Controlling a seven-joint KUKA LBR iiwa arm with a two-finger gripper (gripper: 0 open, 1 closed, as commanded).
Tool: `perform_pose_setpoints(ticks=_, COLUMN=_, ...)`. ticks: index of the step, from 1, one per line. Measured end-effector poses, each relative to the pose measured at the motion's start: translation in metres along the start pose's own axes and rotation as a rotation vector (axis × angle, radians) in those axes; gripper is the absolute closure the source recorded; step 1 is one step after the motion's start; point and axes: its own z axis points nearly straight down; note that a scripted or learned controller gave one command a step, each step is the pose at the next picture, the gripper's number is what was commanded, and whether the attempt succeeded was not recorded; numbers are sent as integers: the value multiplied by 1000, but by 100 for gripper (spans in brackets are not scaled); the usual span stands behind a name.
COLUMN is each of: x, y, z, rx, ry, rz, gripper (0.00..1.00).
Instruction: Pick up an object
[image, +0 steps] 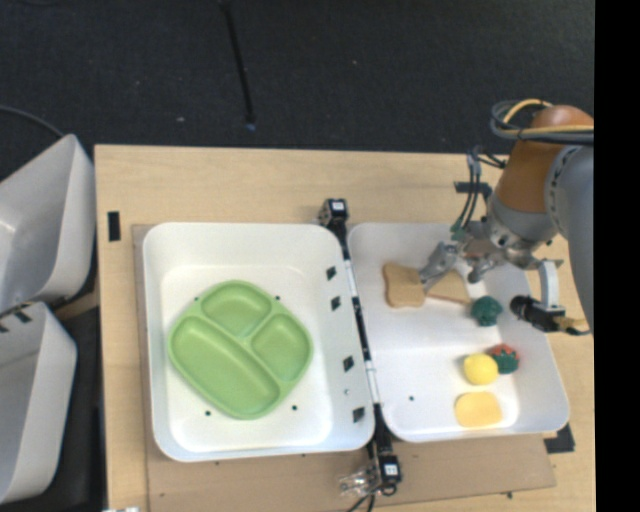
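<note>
Two shallow white bins are sitting side by side on the bench (120, 180). In the camera view, the left bin (160, 400) is carrying a green divided plate (240, 346), and the right bin (420, 390) is carrying the loose pieces: a tan, paddle-shaped wooden piece (408, 287), a small dark green piece (486, 311), a yellow ball (480, 369) touching a little red-and-green piece (505, 357), and a flat yellow piece (478, 408). The claw (458, 262) is hanging low over the far right part of that bin, its fingers spread wide just above the narrow end of the tan piece. Nothing is sitting between them, so I judge the pick as not yet made: closing and lifting are both outstanding. No brand, label or readable writing is showing anywhere.
</note>
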Motion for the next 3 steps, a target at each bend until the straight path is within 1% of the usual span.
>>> perform_pose_setpoints(ticks=1, x=-1, y=2, z=-12, rx=-4, ry=-1, rz=-1, gripper=100)
perform_pose_setpoints(ticks=2, x=3, y=11, z=-60, rx=-11, ry=-2, rz=-5, gripper=100)
perform_pose_setpoints(ticks=3, x=1, y=12, z=-111, rx=-12, ry=-2, rz=-5, gripper=100)
